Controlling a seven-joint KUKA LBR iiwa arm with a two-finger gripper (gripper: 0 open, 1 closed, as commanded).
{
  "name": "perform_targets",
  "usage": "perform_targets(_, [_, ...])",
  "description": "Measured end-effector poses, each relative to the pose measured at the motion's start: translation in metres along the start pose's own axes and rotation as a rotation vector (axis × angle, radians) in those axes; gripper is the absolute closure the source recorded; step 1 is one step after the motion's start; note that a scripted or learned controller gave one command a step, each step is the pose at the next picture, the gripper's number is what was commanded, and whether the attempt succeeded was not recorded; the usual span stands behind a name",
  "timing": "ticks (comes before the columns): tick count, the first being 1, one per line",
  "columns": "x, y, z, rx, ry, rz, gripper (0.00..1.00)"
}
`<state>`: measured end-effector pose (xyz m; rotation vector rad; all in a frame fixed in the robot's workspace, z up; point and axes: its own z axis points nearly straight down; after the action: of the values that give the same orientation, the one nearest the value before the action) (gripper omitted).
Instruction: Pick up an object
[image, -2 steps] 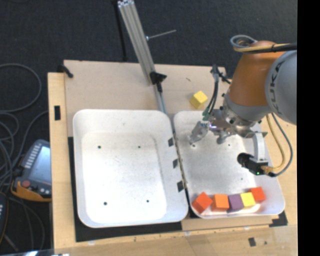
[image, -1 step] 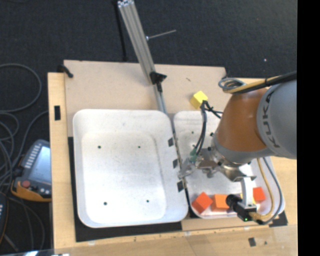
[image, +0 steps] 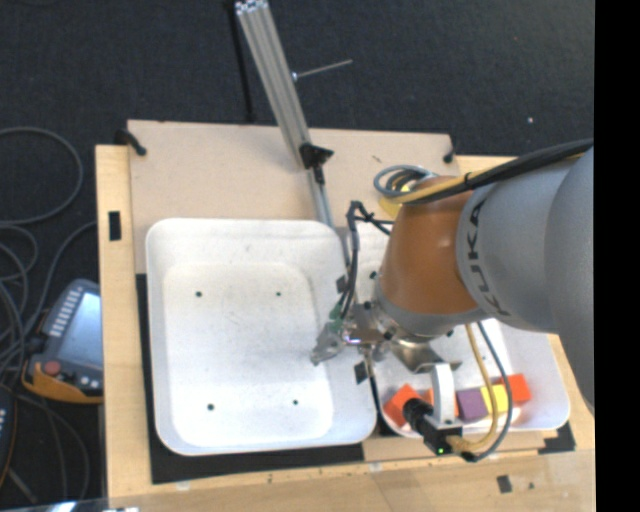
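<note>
A: Orange, first thing noted: an orange block (image: 404, 402) low in the right bin (image: 545, 412), with a purple block (image: 470, 403), a yellow piece (image: 491, 399) and a second orange block (image: 516, 388) in a row beside it.

B: Arm?

A: Arm (image: 470, 255) reaches in from the right, its orange band (image: 425, 255) hanging over the seam between the bins. The gripper (image: 352, 342) sits below the band, over the right edge of the left bin (image: 240, 340).

B: Gripper state?

A: Cannot tell. The wrist and cabling cover it from this angle. Nothing visible between its parts, so no hold recorded.

B: Where do the objects lie from it?

A: Toward the lower right of the camera view. The nearest, the first orange block, is near the gripper, just across the bin wall. The row runs roughly left to right, away from the gripper. A white upright part (image: 441, 388) and black cable (image: 430, 432) cross in front of the blocks.

B: Judgement?

A: The pick probably turns on shifting the gripper over the wall into the right bin. The worktop (image: 200, 160) carries both bins.
</note>
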<state>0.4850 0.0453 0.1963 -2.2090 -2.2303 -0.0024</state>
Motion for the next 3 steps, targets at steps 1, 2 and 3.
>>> perform_targets(1, [0.002,0.060,-0.094,-0.012,-0.003,0.005,0.00])
perform_targets(2, [0.045,0.004,-0.110,-0.001,0.000,0.001,0.00])
perform_targets(3, [-0.019,0.087,-0.210,-0.013,-0.005,0.013,0.00])
